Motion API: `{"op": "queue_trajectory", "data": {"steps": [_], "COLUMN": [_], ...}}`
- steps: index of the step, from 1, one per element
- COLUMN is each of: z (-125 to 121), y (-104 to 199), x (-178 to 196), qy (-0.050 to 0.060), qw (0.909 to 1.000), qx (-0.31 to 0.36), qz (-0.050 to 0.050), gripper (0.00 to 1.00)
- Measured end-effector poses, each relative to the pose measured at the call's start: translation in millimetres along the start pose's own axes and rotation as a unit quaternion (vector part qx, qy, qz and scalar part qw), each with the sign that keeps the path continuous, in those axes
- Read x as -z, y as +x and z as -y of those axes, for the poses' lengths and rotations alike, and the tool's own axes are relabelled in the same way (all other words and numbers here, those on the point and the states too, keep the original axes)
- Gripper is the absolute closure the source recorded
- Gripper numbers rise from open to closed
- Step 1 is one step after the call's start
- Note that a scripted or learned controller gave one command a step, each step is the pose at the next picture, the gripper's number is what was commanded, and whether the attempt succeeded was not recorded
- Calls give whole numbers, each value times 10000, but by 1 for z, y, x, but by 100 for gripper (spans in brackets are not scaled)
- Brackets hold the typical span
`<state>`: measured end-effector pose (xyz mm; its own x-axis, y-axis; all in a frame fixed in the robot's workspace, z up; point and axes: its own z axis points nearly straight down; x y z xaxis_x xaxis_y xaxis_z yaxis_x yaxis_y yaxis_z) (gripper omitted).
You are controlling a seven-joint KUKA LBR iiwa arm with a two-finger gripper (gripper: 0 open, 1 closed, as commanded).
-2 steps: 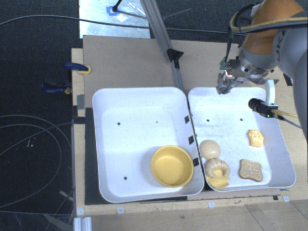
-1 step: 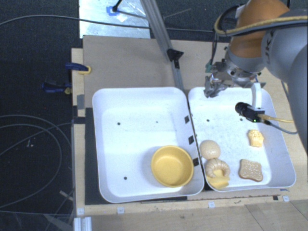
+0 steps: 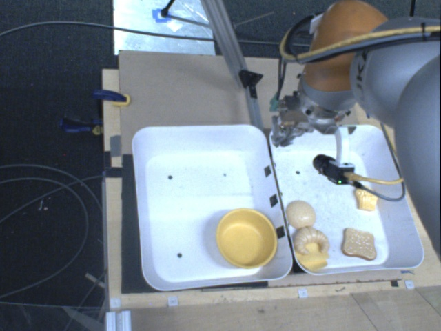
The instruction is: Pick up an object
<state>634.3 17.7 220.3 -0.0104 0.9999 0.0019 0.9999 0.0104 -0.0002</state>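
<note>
My hand [image 3: 284,135] hung over the far left corner of the right bin [image 3: 400,205]; whether it was wide or narrow I cannot tell. Near that bin's front lay a round bun [image 3: 300,214], a croissant [image 3: 311,241], a cracker [image 3: 359,243] and a cheese wedge [image 3: 366,200]. A yellow bowl [image 3: 247,237] sat in the left bin [image 3: 179,164].

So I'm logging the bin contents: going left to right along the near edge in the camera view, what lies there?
Round yellow bowl → curled beige croissant-shaped toy → flat tan toast-shaped piece.
</note>
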Motion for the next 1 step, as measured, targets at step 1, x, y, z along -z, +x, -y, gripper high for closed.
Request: {"op": "queue_trajectory", "data": {"steps": [1], "z": [27], "y": [44], "x": [-8], "qy": [10], "qw": [10000], "qx": [-8], "qz": [5], "gripper": [100]}}
